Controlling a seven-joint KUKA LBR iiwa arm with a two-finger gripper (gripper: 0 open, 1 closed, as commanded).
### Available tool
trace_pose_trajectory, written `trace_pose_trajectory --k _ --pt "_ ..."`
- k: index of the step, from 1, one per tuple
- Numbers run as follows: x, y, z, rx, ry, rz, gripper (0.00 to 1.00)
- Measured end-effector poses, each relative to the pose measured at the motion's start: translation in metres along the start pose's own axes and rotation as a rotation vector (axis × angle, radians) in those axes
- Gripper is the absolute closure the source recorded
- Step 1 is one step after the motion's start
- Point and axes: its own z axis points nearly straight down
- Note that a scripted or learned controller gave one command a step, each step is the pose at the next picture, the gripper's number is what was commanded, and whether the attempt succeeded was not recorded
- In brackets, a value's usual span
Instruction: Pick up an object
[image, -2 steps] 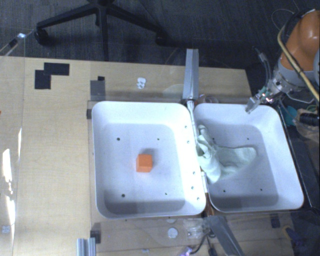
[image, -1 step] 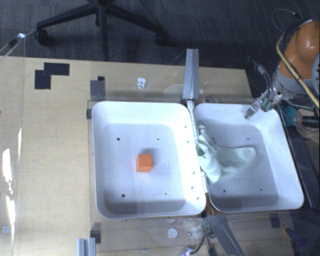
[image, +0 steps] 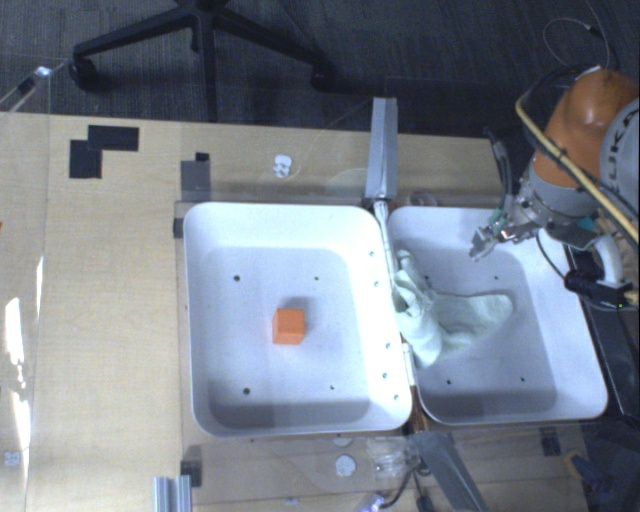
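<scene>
- Gripper (image: 484, 243): above right bin (image: 560, 400); finger state cannot be told.
- Cloth (image: 450, 318): soft, limp; pinch a raised fold.
- Orange cube (image: 289, 326): rigid, light; grasp opposite faces.

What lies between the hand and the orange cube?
In the camera view, the hand hovers over the right bin; toward the orange cube lie a crumpled white cloth and the bins' adjoining rims.

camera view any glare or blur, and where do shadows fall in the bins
Camera view: glare streaks the bench's left edge; the cube is sharp-edged but the hand looks soft and small; soft shadows pool along the near walls of the left bin and right bin; the cloth shades itself.
</scene>
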Motion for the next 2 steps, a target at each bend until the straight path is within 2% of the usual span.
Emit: trace_pose_trajectory --k 1,2 --pt "-0.018 0.027 -0.021 -0.002 -0.003 -0.096 1.00" --pt "-0.008 0.038 -0.031 -0.001 -0.002 -0.127 1.00"
